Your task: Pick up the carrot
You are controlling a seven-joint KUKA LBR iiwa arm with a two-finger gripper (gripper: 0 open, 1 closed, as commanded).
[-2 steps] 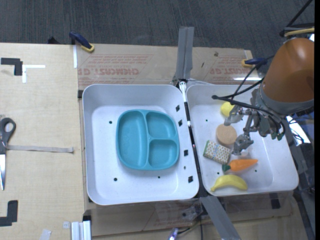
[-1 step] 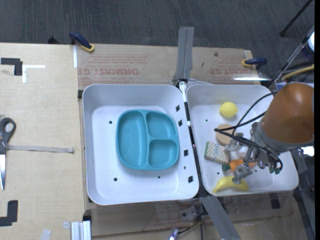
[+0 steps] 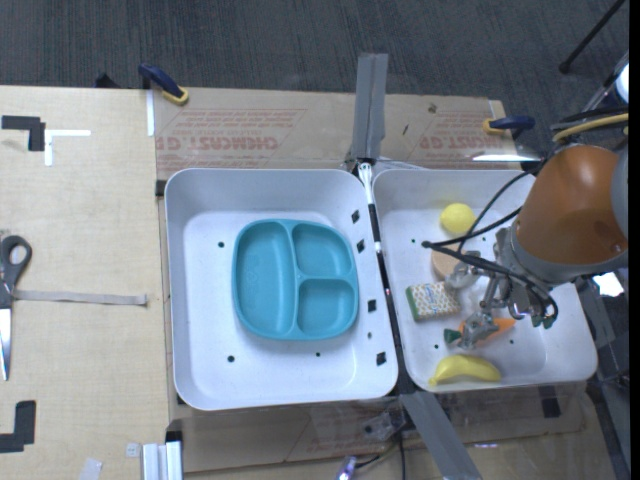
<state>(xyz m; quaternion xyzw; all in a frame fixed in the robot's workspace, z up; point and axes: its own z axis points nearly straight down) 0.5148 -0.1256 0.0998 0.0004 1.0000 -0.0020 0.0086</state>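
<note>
My gripper point(image 3: 487, 313) low in right white bin point(image 3: 560, 363), over small orange carrot point(image 3: 478, 328) beside yellow banana point(image 3: 465, 370). Can't tell jaw opening or grasp. Blue divided plate point(image 3: 296, 278) in left bin.

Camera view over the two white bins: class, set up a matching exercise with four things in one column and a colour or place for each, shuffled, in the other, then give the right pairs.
Things:
1. divided plate
2. banana
3. lemon
4. scissors

Descriptions:
A. on the bench, outside both bins
B. turquoise, in the left bin
C. round and yellow, at the far side of the right bin
D. long and yellow, at the right bin's near edge

Pairs: 1-B, 2-D, 3-C, 4-A
</note>
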